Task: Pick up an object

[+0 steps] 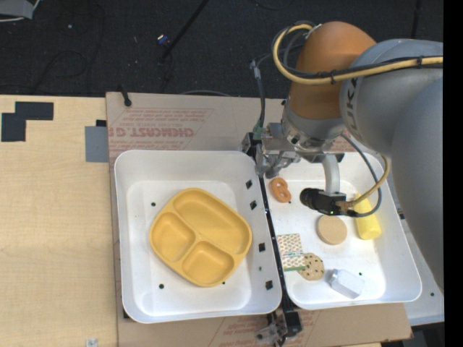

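Objects for picking all lie in the right bin (pixel 405 280); the left bin (pixel 134 186) carries just a yellow divided plate (pixel 200 236). Largest in the right bin is a yellow block (pixel 367 223) toward its right wall, then a tan disc (pixel 332 230), a grey block (pixel 346 283) near the front edge, a spotted cookie (pixel 312 267), and an orange pretzel-shaped piece (pixel 279 189) by the divider. The gripper (pixel 273 162) hangs over the bin's back-left corner, just above the pretzel piece; I cannot tell how it is set. Judging by this, the approach is under way, and a straight descent onto that piece comes next.
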Robot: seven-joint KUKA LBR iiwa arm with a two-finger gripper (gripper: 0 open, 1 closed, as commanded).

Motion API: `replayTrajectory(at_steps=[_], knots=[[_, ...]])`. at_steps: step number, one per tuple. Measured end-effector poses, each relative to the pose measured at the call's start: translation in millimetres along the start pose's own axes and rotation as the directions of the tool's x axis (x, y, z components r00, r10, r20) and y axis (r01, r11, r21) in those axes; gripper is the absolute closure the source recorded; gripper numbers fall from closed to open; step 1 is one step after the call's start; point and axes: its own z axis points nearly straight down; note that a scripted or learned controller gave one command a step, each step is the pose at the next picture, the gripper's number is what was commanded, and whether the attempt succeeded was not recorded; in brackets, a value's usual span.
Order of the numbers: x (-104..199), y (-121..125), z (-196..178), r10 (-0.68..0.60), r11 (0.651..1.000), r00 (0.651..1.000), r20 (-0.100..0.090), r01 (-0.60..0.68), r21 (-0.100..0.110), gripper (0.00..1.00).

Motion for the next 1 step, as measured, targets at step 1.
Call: replayTrajectory(at_steps=[1], knots=[[42.4,4.2,-2.4,0.001,1.000,1.000,0.002,-0.001,-0.003,1.00]])
